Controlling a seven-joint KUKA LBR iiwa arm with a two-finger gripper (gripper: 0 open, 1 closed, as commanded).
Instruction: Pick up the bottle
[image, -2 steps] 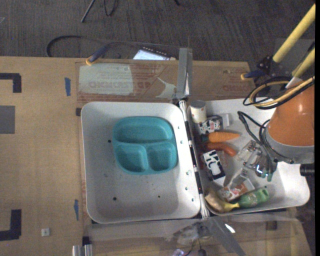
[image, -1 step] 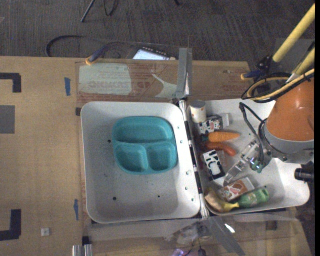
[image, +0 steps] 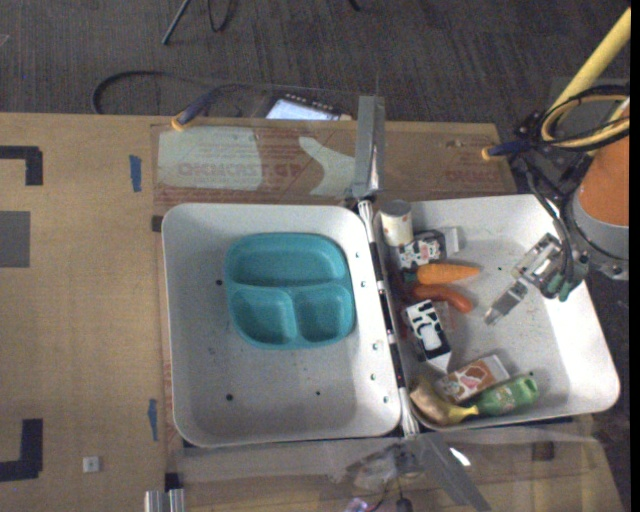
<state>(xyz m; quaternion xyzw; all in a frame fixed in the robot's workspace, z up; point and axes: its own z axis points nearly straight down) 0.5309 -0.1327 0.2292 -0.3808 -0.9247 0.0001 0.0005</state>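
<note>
Your bottle is the green one lying on its side at the near edge of the right bin, cap end pointing right and slightly far. It looks like a light plastic squeeze bottle, smooth and a bit slippery, probably giving some under pressure; that's a guess from shape and sheen. Take it across the middle of the body, fingers straddling the short axis, since the neck end looks too narrow and the butt end is crowded. A small printed carton sits touching its far-left side, and a yellowish banana-like item lies just left of it, so you've little room on that side.

The gripper hangs over the middle-right of the right bin, well apart from the bottle, fingers spread and pinching nothing.

The right bin also holds a white-capped jar at the far-left corner, an orange carrot, a red-orange piece just nearer, and a black-and-white box along the left wall. The left bin holds one teal divided tray, compartments bare.
</note>
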